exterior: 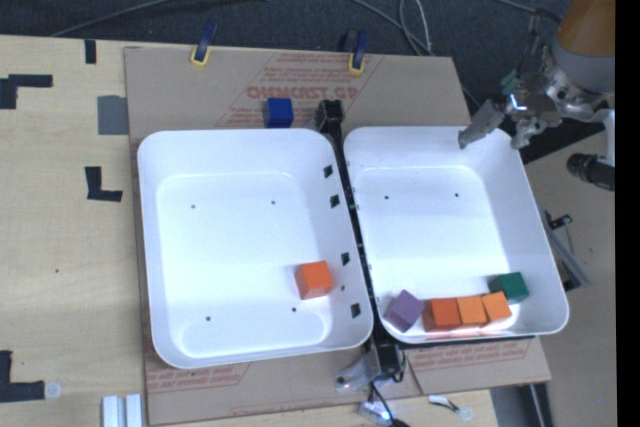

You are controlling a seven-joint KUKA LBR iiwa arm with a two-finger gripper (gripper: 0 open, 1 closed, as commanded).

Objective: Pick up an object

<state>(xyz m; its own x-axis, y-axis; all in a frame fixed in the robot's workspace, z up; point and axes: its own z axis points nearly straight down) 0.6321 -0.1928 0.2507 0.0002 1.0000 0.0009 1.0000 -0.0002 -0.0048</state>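
Note:
My gripper hangs over the far right corner of the right bin, open, with nothing between its fingers. Along that bin's near wall lie a purple block, three orange blocks in a row, and a green block. All of them are well clear of the gripper. A single orange block rests near the front right of the left bin.
A blue block sits on the cardboard behind the left bin, outside both bins. Black clips line the seam between the bins. Cables run across the dark floor at the back.

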